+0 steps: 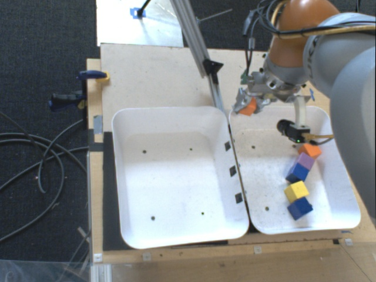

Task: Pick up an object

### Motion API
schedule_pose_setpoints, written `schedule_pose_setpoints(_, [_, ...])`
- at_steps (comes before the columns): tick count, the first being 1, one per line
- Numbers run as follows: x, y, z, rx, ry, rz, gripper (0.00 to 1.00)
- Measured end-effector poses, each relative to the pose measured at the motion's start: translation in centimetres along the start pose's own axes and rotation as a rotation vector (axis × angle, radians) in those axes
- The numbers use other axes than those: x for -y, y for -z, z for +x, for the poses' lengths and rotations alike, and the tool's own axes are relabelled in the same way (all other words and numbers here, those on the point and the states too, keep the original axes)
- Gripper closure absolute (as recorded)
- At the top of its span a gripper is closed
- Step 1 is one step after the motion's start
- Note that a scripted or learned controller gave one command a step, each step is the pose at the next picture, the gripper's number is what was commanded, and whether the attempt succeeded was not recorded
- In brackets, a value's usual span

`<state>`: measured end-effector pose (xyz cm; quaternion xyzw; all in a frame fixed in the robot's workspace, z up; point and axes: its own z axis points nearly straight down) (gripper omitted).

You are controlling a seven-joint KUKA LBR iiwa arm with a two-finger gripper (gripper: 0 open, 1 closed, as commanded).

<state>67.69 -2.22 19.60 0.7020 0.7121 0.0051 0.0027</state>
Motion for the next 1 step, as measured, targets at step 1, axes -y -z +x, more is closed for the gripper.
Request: schedule_pose_setpoints(1, [-0.15, 2.32, 7.43, -0.001, 0.000, 0.006, 1.00])
